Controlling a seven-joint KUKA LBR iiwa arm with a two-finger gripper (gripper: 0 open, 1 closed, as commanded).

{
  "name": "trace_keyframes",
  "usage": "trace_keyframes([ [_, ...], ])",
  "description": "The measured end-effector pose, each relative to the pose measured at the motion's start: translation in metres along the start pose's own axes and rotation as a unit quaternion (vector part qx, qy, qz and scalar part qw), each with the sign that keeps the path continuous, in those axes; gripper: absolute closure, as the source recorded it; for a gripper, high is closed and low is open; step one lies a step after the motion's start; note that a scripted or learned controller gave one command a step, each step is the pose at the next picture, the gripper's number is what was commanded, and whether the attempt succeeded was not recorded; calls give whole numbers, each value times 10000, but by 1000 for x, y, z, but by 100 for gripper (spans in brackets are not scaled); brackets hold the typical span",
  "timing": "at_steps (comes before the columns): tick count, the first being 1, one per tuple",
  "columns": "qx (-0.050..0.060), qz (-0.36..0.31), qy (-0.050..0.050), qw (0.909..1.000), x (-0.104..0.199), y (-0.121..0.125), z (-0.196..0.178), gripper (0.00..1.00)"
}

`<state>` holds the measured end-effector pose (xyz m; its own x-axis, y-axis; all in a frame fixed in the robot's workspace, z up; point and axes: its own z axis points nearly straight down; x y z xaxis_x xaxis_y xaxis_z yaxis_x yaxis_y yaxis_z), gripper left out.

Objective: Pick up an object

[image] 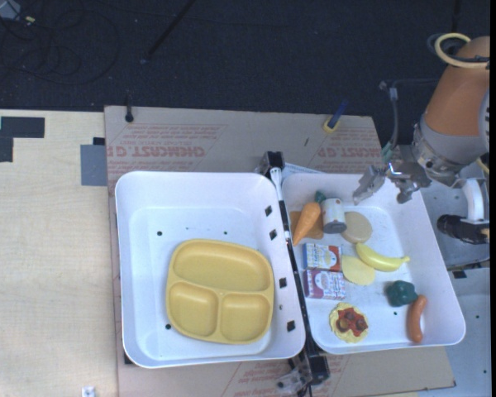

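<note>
My gripper [383,193] hangs over the far edge of the right bin [450,304], its two fingers spread open with nothing between them. Just below and left of it lie a small can [334,215], an orange carrot [307,221] and a tan round piece [358,227]. Further down the bin are a banana [382,260], a yellow slice [357,272], two small cartons [323,270], a green broccoli piece [401,292], a sausage [415,318] and a small pizza [350,321].
The left bin [140,222] holds a yellow divided plate [221,290]. A raised rim with black clips [274,222] separates the two bins. Both stand on a cardboard sheet [198,139]. The arm's grey and orange body [459,106] stands at the right.
</note>
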<state>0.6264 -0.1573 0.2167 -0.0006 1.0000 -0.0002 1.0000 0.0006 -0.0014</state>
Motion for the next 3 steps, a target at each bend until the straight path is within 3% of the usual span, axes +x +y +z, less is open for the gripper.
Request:
trace_keyframes([
  [1, 7, 1, 2, 10000, 42, -24, 123, 0],
  [3, 2, 8, 13, 10000, 73, -131, 128, 0],
])
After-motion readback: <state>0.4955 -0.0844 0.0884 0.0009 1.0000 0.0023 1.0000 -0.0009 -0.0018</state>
